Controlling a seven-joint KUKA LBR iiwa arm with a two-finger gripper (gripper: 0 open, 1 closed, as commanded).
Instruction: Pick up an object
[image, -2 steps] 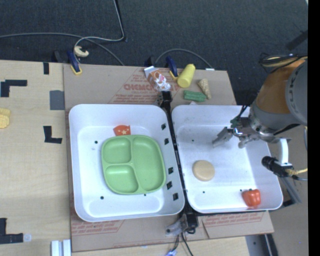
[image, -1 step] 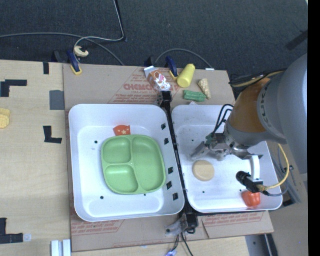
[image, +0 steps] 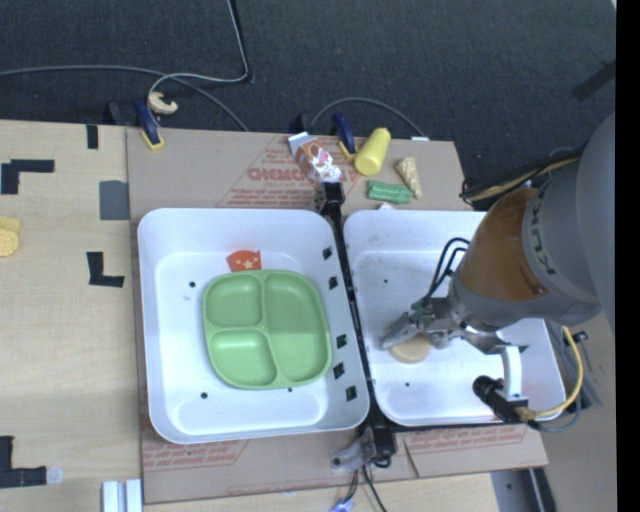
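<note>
Grasp approach is the step in hand, I judge. Gripper (image: 412, 328) sits low in the right bin (image: 400, 400), touching the tan object (image: 409, 351). Its state I cannot tell. Next: confirm closure, then lift vertically.

My wrist and arm (image: 520, 265) crowd the right bin (image: 400, 400), leaving open floor along its far and left parts, hemmed by the divider wall (image: 345, 290). In the left bin (image: 160, 300) the green divided plate (image: 267, 328) fills the middle, an orange-red piece (image: 244, 260) touching its far rim; a free strip runs around the edges.
</note>
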